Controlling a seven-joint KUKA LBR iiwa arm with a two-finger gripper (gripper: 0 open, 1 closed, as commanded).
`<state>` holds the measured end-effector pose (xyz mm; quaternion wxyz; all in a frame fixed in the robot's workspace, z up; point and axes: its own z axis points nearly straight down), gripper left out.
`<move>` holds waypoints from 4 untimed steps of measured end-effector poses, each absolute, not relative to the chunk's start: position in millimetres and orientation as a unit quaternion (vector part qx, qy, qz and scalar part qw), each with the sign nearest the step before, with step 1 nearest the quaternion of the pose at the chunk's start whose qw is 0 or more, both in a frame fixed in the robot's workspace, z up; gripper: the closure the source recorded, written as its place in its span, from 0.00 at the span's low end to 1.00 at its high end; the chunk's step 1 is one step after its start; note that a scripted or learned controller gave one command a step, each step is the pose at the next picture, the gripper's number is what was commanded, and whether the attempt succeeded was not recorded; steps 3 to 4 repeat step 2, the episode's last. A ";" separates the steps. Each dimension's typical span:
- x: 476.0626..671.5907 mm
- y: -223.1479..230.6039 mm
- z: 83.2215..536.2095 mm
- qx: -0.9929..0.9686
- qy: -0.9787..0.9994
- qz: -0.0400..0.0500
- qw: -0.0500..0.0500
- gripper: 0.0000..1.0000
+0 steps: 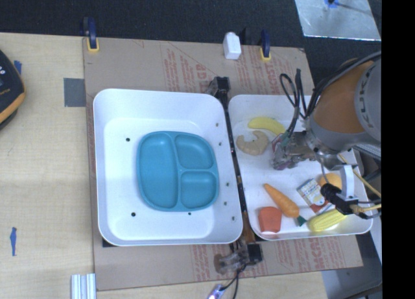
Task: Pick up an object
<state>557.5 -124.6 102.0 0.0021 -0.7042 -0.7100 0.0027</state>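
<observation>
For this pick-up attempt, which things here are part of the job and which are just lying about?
Job: gripper; in the right bin, banana, beige piece, carrot, red block, corn cob.

Lying about: left bin with blue divided plate, clamps, black-and-yellow device.

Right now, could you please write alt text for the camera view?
A grey arm reaches from the right over the right bin, which holds a banana, carrot and corn cob. The left bin holds a blue divided plate.
</observation>
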 end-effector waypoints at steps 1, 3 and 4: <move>605.4 -62.4 192.6 -0.705 -0.709 0.000 0.001 1.00; 587.0 -12.9 191.4 -0.705 -0.709 0.002 0.002 1.00; 587.0 -12.9 191.4 -0.705 -0.709 0.002 0.002 1.00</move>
